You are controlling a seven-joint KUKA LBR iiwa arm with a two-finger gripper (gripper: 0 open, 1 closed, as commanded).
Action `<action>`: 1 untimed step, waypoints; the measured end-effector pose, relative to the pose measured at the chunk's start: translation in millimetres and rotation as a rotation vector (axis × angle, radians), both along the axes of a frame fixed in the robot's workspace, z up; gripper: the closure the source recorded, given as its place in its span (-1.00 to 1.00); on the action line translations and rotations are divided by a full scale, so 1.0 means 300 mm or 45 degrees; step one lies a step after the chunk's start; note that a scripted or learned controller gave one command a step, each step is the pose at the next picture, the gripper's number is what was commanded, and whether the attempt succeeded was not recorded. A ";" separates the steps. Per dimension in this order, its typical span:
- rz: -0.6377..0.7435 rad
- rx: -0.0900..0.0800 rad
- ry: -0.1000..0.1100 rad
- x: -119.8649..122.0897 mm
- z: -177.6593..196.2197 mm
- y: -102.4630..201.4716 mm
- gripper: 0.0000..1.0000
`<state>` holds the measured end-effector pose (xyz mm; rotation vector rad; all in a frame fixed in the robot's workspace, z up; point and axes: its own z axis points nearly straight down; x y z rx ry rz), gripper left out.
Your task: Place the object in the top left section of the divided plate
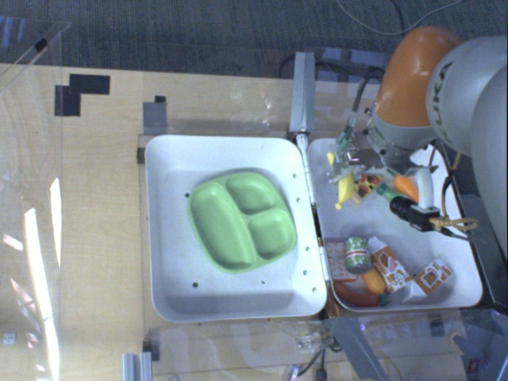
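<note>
You'll find the gripper (350, 159) in the upper right of the frame, low over the top end of the right bin (454, 244); the grey arm (468, 86) with its orange band comes in from the right edge; you cannot tell from this angle whether the gripper is open or closed, or whether it holds anything.

Just below the gripper lies a yellow banana-shaped piece (343, 190), so close that contact cannot be judged; beside it to the right sits a small mixed-colour item (367, 185), then an orange carrot (405, 186). Lower in the same bin you see a green-labelled can (357, 254), a brown-and-white carton (390, 268) next to it, a second carton (433, 275) toward the lower right corner, and a red piece (355, 294) against the bottom wall.

The green divided plate (216, 228) rests in the middle of the left bin (168, 213), turned at a slant; one long section runs down its left side and two smaller ones sit on its right; it lies well apart from the gripper.
</note>
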<state>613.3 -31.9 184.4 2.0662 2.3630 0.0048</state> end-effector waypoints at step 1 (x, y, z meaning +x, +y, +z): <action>-0.033 0.001 0.001 0.119 0.000 0.326 1.00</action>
